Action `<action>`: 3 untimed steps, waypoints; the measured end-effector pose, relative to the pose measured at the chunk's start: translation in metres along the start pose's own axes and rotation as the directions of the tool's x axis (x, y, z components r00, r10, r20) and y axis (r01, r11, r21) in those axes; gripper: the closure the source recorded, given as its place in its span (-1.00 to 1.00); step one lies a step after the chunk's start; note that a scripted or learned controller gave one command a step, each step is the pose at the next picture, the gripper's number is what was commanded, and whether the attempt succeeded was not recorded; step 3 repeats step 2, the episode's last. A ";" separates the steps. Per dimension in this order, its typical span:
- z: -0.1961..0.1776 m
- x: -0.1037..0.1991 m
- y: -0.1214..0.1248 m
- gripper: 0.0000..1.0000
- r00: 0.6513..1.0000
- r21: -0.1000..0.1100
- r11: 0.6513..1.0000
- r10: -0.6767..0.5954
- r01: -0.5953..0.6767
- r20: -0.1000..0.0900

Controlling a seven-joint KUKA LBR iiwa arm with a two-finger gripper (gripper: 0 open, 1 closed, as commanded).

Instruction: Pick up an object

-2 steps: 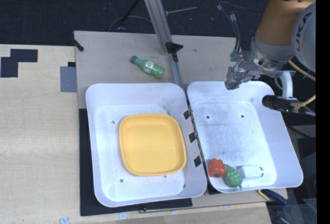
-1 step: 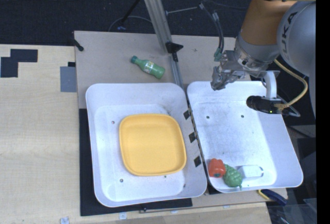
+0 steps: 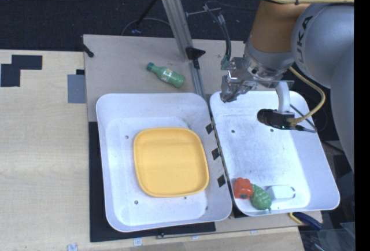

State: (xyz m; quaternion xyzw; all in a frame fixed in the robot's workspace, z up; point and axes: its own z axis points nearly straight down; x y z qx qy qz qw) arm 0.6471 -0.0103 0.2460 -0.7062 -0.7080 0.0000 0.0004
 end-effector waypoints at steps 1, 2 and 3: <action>0.014 0.050 -0.009 1.00 1.000 0.001 1.000 0.000 0.000 0.000; 0.005 0.098 -0.024 1.00 1.000 0.000 1.000 0.000 0.000 -0.001; 0.005 0.098 -0.024 1.00 1.000 0.000 1.000 0.000 0.000 -0.001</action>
